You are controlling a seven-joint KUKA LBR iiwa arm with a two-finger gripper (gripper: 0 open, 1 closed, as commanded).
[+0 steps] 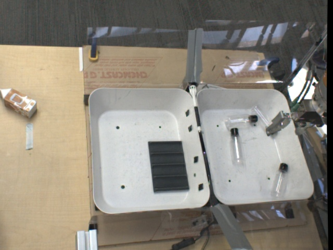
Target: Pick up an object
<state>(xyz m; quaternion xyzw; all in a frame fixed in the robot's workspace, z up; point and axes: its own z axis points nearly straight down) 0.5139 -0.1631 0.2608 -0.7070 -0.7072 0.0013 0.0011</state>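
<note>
The left bin [104, 139] holds a black ridged rectangular block [168, 165] lying flat, a little right of its middle. In the right bin [218, 186] lie three clear tubes with black caps. One tube [237, 147] sits left of centre with its cap pointing up. A second tube [240, 121] lies across near the back. The third tube [281, 178] rests by the front right corner. A small grey metal piece [277, 124] lies tilted near the right wall.
A small orange and white box [20, 103] and a pale strip [29, 137] lie on the bench far left. Brown cardboard [130, 69] runs behind the bins. Cables and dark fittings [312, 116] crowd the right edge.
</note>
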